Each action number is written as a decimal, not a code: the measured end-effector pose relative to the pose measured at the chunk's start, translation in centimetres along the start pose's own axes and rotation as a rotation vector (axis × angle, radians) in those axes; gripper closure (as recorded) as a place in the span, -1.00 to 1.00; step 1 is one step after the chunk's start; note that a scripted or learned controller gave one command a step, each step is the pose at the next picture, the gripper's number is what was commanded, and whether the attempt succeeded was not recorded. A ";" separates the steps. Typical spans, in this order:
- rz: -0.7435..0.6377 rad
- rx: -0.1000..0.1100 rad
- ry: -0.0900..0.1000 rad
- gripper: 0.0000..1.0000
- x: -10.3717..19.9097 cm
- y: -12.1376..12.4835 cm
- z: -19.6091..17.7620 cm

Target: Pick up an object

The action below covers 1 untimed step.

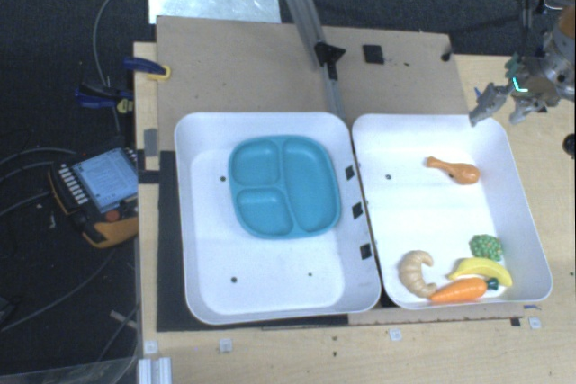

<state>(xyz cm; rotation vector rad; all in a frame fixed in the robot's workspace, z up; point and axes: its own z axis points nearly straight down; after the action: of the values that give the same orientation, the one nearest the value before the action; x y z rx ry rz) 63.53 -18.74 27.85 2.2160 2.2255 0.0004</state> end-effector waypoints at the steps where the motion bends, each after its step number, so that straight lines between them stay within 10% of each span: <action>1: 0.000 -0.002 0.000 -1.00 0.0 0.0 -0.1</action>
<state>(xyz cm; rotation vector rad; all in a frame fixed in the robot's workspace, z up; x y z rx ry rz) 63.57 -18.73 27.95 2.2148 2.2250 0.0019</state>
